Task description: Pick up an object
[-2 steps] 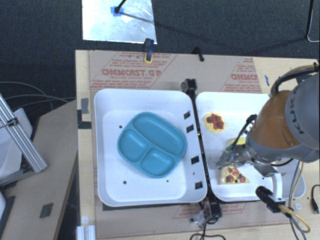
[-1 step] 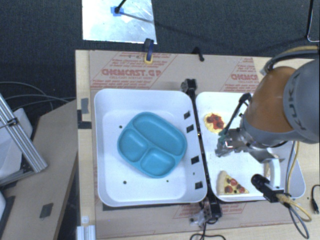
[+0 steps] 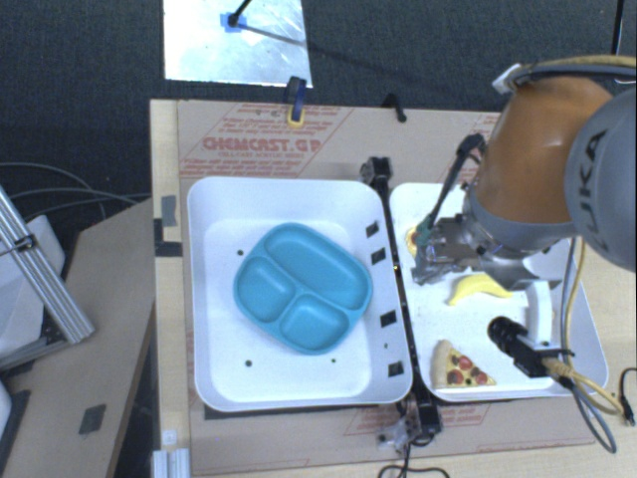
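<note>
My gripper [image 3: 434, 259] hangs low over the left part of the right bin [image 3: 498, 391], under the big grey and orange wrist. A yellow banana [image 3: 478, 287] lies just to the right of the gripper, close to it. A pizza slice [image 3: 460, 365] with red toppings rests near the bin's front edge. A small yellow thing [image 3: 411, 237] peeks out at the bin's left wall, half hidden behind the gripper. Nothing shows between the gripper's tips.
The left bin [image 3: 224, 227] holds a blue divided plate [image 3: 302, 287] in its middle. A black divider [image 3: 390, 277] with clips runs between the two bins. The arm covers the right bin's far half.
</note>
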Controlling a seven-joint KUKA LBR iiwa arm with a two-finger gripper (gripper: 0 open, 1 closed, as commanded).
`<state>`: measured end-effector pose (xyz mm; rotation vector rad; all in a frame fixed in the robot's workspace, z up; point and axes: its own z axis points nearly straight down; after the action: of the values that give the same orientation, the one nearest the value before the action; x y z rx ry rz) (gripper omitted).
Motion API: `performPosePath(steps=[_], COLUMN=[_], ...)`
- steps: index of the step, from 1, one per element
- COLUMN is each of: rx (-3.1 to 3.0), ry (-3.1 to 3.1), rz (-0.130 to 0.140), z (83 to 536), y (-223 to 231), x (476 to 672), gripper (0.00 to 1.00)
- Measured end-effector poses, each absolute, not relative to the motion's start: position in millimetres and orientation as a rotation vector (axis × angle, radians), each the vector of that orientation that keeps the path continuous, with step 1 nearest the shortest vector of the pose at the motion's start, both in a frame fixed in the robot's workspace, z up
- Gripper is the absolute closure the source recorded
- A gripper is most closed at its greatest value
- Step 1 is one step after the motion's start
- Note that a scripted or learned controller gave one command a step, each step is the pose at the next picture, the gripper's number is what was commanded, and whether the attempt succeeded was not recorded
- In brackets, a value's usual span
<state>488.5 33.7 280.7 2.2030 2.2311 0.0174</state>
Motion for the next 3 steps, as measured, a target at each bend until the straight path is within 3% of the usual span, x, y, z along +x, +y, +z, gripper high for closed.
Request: performPosePath(steps=[1,2,3], rx=[2.207,2.208,2.205], ry=[2.236,2.23,2.228], rz=[0.007,0.006,0.033], z=[278,288,477], y=[127,121,178], x=[486.4,487.6,487.3], gripper=[1.0,1.0,1.0])
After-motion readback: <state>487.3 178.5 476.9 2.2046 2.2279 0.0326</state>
